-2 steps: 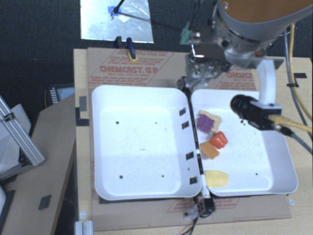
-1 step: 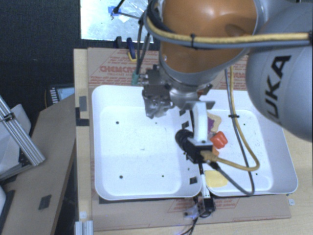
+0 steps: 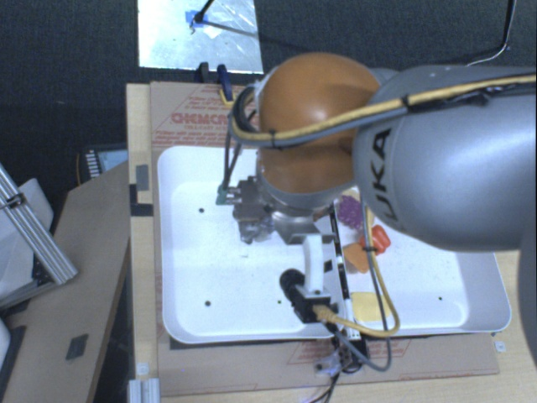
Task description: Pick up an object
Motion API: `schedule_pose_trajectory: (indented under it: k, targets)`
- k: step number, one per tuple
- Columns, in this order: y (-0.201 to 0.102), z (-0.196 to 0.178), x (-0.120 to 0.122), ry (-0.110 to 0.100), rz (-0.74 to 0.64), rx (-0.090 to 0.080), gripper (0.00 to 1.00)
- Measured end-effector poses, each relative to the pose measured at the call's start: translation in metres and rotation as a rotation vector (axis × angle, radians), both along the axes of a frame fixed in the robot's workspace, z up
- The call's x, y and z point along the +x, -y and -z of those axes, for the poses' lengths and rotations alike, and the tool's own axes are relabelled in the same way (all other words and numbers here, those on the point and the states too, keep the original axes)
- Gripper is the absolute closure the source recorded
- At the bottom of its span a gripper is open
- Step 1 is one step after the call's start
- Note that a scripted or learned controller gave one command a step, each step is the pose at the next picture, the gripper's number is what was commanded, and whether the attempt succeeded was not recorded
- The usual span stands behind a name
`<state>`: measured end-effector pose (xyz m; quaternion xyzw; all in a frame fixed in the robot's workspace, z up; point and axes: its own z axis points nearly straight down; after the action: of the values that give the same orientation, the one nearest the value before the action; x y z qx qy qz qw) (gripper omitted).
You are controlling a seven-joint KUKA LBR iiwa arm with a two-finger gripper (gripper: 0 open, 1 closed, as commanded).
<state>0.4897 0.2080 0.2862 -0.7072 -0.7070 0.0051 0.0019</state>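
My gripper point(image 3: 248, 218) hangs low over the middle of the left white bin point(image 3: 189, 259), below the arm's orange band point(image 3: 310, 124). The wrist and its cables cover most of it. Near the divide between the two bins several small objects show beside the arm: a purple piece point(image 3: 350, 212), an orange piece point(image 3: 379, 238), a paler orange piece point(image 3: 356, 259) and a yellow piece point(image 3: 367, 306). Nothing is seen in the gripper.
The right white bin point(image 3: 470, 305) lies mostly under the big grey arm link point(image 3: 453, 166). A cable bundle point(image 3: 336, 326) trails over the bins' front rim. Cardboard point(image 3: 189, 116) lies beneath the bins, and a shiny plate point(image 3: 197, 23) sits at the back.
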Motion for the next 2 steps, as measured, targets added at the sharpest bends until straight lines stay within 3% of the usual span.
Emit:
schedule_pose_trajectory:
  k: [1,2]
  targets:
    - [-0.002,-0.071,0.039,0.019,0.0,0.008,1.0]
    - [0.012,0.024,-0.006,0.0,0.0,0.001,1.0]
